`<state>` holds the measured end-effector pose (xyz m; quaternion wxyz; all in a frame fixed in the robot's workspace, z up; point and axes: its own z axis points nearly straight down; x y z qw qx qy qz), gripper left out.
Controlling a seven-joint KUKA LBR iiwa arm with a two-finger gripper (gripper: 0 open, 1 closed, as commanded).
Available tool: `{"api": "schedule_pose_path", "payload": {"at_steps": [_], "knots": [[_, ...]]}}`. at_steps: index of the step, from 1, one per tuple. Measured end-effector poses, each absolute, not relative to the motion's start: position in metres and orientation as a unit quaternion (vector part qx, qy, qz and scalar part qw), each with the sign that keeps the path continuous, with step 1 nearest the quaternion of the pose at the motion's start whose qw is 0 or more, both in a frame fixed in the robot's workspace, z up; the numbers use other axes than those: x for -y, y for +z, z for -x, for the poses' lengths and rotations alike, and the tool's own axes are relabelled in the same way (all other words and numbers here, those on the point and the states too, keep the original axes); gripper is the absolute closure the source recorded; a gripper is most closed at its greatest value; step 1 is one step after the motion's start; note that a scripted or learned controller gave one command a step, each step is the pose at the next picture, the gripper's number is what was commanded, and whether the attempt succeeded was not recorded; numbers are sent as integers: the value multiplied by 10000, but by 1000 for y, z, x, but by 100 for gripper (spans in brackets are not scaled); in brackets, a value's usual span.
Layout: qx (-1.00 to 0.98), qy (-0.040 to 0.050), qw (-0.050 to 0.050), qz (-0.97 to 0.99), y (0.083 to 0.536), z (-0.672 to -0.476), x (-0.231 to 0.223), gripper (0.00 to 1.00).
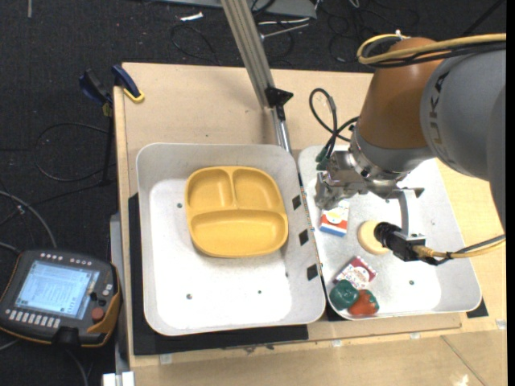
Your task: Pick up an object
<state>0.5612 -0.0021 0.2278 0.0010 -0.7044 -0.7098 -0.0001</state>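
Camera view: gripper (331, 202) poised directly above small white-and-orange carton (335, 220); jaw state cannot be told. Risk: carton tips or slides toward right-hand white bin's wall (310, 215).

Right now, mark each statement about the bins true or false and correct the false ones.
1. The yellow divided plate lies in the left bin. True.
2. The small carton lies on the plate. False: it lies in the right bin, just below the gripper.
3. The pale round disc lies in the right bin. True.
4. The red and green items lie at the right bin's far edge. False: they lie at its near edge, by the left corner.
5. The plate holds food. False: its three compartments are bare.
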Motion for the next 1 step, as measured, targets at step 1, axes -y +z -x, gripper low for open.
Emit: {"api": "schedule_pose_path", "payload": {"at_steps": [1], "knots": [[7105,-7,7,7037,230,-555,-63,100]]}}
